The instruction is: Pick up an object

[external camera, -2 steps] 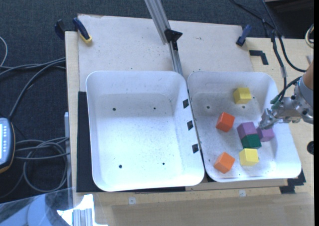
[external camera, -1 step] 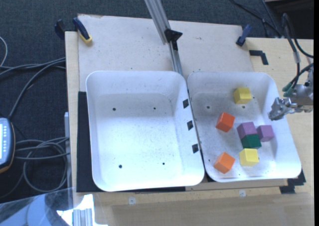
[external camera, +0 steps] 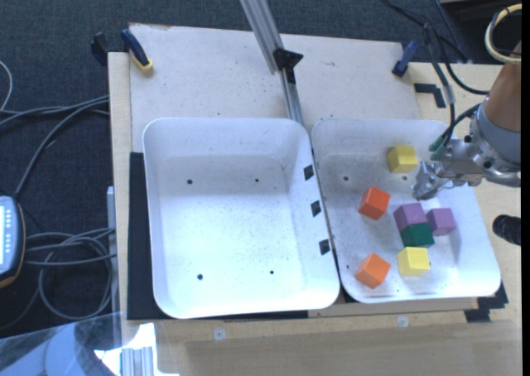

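The right bin [external camera: 348, 144] holds several small blocks. A yellow block [external camera: 402, 158] lies near its back. An orange block [external camera: 374, 202] sits mid-bin, and a second orange block [external camera: 373, 269] lies near the front rim. Two purple blocks [external camera: 410, 215] [external camera: 441, 220], a green block [external camera: 416, 235] and another yellow block [external camera: 413, 261] are clustered at the right. My gripper [external camera: 425, 186] hangs over the right bin, just above the left purple block and right of the back yellow block. Nothing shows between its fingers.
The left bin [external camera: 166, 151] stands beside the right one, with a row of black clips [external camera: 315, 209] along the shared wall. A slanted metal pole [external camera: 258, 10] rises from the bench's back. Blue clamps [external camera: 137, 50] [external camera: 404, 60] sit at the back corners.
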Controlling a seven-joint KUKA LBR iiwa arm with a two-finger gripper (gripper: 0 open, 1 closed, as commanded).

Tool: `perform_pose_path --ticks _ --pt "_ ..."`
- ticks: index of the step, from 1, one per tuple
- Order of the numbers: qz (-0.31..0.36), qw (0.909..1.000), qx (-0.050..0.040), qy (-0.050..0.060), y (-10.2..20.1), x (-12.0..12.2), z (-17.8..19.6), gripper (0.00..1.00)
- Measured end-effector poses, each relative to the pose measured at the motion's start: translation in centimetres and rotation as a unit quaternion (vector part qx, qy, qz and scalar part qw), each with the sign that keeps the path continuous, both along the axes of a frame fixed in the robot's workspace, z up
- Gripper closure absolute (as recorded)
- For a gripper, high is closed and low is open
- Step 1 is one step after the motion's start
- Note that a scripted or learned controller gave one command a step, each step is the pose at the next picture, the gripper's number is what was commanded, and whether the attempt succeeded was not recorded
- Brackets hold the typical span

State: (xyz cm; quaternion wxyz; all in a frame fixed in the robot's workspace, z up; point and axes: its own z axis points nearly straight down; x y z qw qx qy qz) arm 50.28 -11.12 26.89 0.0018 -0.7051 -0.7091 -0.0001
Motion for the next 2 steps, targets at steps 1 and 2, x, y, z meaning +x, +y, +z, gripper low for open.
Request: perform_pose_path --ticks 1,2 --pt "0.000 1.0000 0.0002 0.000 5.1 0.9 -1.7 1.00" --pt "0.000 1.0000 0.0000 0.001 9.7 1.6 -2.4 1.00"
